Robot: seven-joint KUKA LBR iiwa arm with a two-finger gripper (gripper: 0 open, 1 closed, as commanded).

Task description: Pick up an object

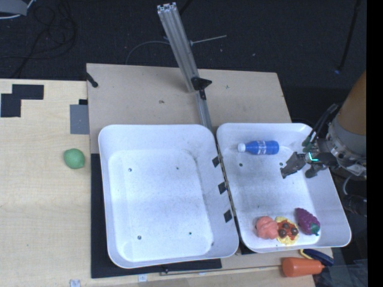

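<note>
In the right bin (263,196) a blue bottle (260,147) lies on its side near the back wall. Along the bin's front edge sit an orange-pink toy (267,227), a yellow toy with dark spots (288,231) and a purple grape bunch (307,220). My gripper (303,166) hangs over the bin's right side, to the right of the bottle and above the purple bunch. Its two dark fingers are spread apart with nothing between them.
The left bin (158,196) adjoins the right one. A green ball (75,158) rests on the bench left of the bins. An orange carrot-like toy (302,266) lies outside the right bin's front edge. A metal rail (182,46) slants up behind the bins.
</note>
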